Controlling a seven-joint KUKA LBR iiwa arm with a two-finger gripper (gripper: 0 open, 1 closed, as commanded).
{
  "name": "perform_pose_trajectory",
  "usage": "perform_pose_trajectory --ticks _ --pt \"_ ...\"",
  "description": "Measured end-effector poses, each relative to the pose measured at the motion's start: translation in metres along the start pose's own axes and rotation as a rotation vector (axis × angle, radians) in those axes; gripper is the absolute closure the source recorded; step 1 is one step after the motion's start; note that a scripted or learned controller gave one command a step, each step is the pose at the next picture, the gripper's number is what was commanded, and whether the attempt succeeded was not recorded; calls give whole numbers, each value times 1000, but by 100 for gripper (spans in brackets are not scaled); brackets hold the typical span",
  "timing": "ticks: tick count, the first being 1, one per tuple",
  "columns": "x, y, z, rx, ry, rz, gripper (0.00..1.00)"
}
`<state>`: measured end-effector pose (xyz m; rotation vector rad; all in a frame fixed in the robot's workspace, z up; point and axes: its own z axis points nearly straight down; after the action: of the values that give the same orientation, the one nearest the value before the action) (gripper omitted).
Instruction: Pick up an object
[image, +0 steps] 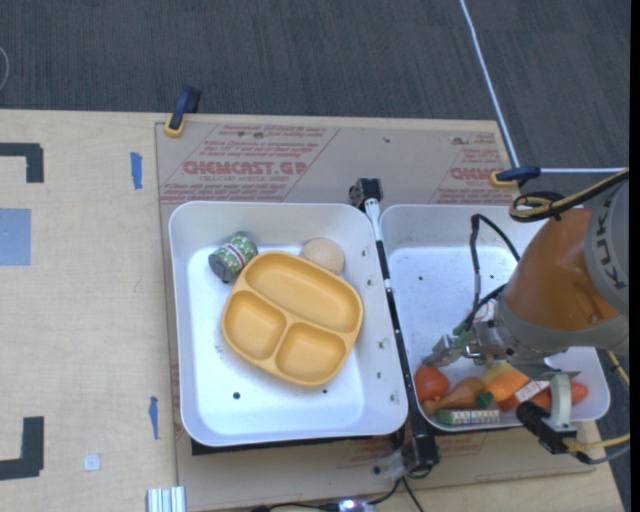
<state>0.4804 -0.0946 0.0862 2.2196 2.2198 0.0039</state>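
My gripper hangs low in the right bin, near its front left part. It is just above a heap of play food. In the heap, a red tomato lies at the left, with an orange carrot beside it and an orange pepper further right. A small green piece sits among them. The wrist covers part of the heap. I see nothing held.
The left bin holds a yellow divided plate, a green can and a beige ball. A white curved object lies at the right bin's front right. Cables run along the divider between the bins.
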Motion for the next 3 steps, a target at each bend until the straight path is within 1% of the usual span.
perform_pose_trajectory --ticks 1,2,3 --pt "0 0 0 0 0 0 0" --pt "0 2 -11 -7 -2 1 100" --pt "68 0 -99 1 1 -1 100"
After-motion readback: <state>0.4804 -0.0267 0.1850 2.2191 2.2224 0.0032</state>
